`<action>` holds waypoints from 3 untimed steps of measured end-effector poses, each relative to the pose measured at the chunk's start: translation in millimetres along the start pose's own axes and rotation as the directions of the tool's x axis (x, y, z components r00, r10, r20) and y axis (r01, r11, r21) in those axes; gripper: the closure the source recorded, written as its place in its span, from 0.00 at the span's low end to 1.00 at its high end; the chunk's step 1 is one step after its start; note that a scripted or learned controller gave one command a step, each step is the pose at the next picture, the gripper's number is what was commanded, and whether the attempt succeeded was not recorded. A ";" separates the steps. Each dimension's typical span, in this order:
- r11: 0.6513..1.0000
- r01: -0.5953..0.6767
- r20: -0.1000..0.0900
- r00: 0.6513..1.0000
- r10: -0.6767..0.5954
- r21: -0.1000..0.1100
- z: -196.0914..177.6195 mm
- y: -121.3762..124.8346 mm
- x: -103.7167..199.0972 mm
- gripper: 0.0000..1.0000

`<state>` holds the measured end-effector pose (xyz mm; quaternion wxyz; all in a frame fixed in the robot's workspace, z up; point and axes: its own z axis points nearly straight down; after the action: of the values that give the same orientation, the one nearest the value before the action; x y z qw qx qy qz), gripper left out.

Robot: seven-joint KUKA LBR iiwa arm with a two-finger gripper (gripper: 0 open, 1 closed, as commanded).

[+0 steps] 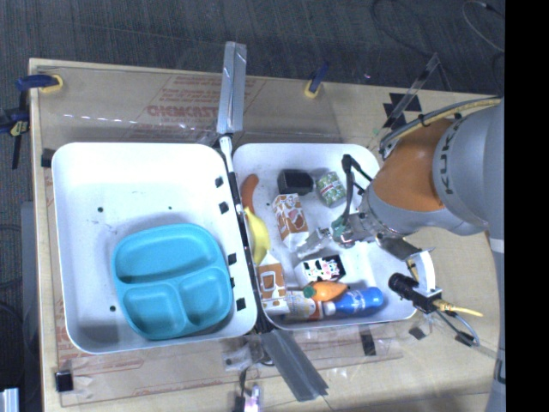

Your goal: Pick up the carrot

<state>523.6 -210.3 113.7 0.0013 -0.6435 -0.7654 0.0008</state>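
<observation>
The carrot point(331, 290), a short orange piece with a green end, lies near the front wall of the right bin point(371, 156). It rests between a black-and-white patterned box point(322, 269) and a blue bottle point(361, 300). My gripper point(346, 228) hangs low over the bin's middle right, roughly a hand's width behind the carrot and apart from it. The grey and orange wrist point(412, 187) covers much of the bin's right side.
Also in the right bin are a yellow banana point(257, 235), a reddish sausage point(249, 191), a brown-and-white carton point(292, 215), a black block point(296, 180), a green can point(330, 187) and a small carton point(272, 284). A blue divided tray point(174, 278) lies in the left bin point(77, 178).
</observation>
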 end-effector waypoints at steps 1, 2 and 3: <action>0.983 0.181 0.018 0.983 -0.180 -0.025 -17.9 -37.2 6.4 0.00; 0.972 0.237 0.003 0.972 -0.237 -0.003 -97.2 -46.0 6.9 0.00; 0.839 0.543 0.006 0.839 -0.543 -0.004 9.3 -43.5 7.5 0.00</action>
<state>479.4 -210.4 104.6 -0.0021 -0.4003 -0.9164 -0.0004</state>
